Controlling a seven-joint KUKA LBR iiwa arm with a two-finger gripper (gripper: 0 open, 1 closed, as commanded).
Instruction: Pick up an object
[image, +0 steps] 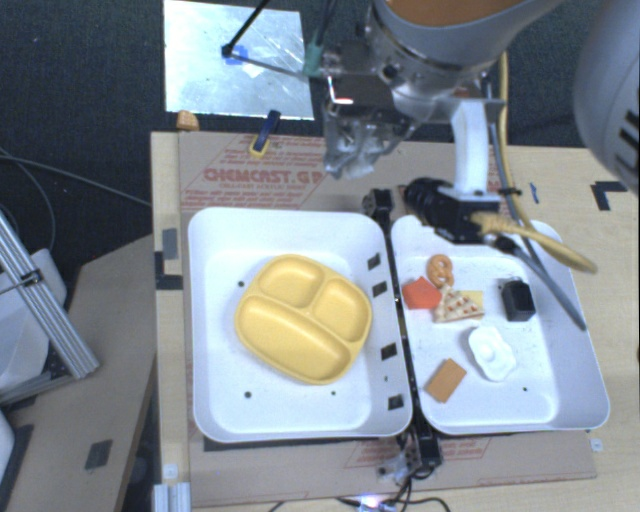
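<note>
My gripper (350, 155) hangs above the cardboard behind the far edge of the left bin (215, 400), well clear of everything in the bins. A yellow divided plate (303, 318) lies in the left bin. The right bin (575, 395) holds a small orange pretzel (439, 268), a red piece (421, 293), a toy pizza slice (459, 306), a black block (517, 300), a white lumpy object (491, 353) and a tan cracker (445, 380). Nothing is visible in the gripper.
A blue and yellow tool (265, 133) lies on the cardboard behind the left bin, in front of a shiny sheet (235, 55). An aluminium frame (40, 300) stands off the bench at the left. A thin grey rod (550, 285) slants over the right bin.
</note>
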